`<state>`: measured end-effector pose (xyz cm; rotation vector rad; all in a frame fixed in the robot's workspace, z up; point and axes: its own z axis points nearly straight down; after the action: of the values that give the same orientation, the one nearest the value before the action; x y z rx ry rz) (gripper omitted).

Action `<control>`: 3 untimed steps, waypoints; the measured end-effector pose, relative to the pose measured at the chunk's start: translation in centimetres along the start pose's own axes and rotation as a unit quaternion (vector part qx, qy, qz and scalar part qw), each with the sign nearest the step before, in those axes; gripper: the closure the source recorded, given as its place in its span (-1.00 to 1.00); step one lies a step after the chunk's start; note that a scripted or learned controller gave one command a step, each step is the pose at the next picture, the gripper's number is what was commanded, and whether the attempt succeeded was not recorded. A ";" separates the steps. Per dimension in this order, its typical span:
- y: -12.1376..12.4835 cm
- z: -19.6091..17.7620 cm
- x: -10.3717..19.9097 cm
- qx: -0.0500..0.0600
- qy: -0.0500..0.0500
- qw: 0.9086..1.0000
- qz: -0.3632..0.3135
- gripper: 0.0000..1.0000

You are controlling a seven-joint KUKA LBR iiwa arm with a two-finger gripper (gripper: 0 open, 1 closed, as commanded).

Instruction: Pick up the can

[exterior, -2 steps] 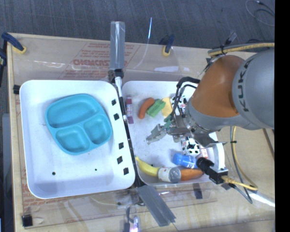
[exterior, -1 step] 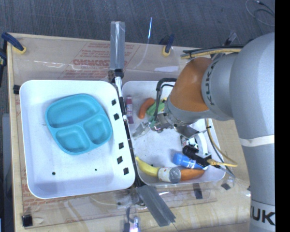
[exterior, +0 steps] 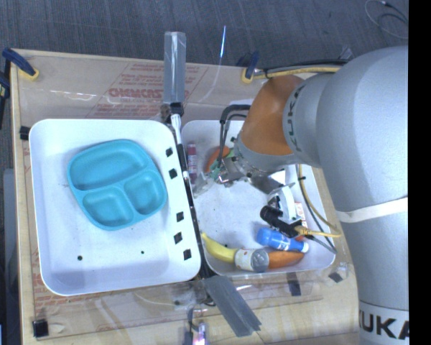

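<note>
The can (exterior: 252, 258) lies on its side at the front of the right bin (exterior: 223, 210), its silver end facing the camera and its pale body pointing left. A yellow banana (exterior: 217, 248) touches its left side, and an orange object (exterior: 286, 259) lies to its right. My gripper (exterior: 219, 172) is low in the far left part of the right bin, well behind the can and apart from it. An orange and green item (exterior: 213, 156) sits right at the gripper, partly hidden by the wrist.
A blue cylindrical object (exterior: 280, 240) lies just behind the can and the orange object. A thin reddish item (exterior: 192, 158) rests against the right bin's left wall. The left bin (exterior: 54, 257) holds a blue divided plate (exterior: 117, 183). The arm covers the right bin's far right part.
</note>
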<state>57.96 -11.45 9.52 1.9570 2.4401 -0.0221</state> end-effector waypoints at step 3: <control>5.6 -1.0 -10.8 0.001 0.010 0.996 0.094 -1.00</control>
<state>65.77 -20.71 10.70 2.1886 2.2572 -0.0031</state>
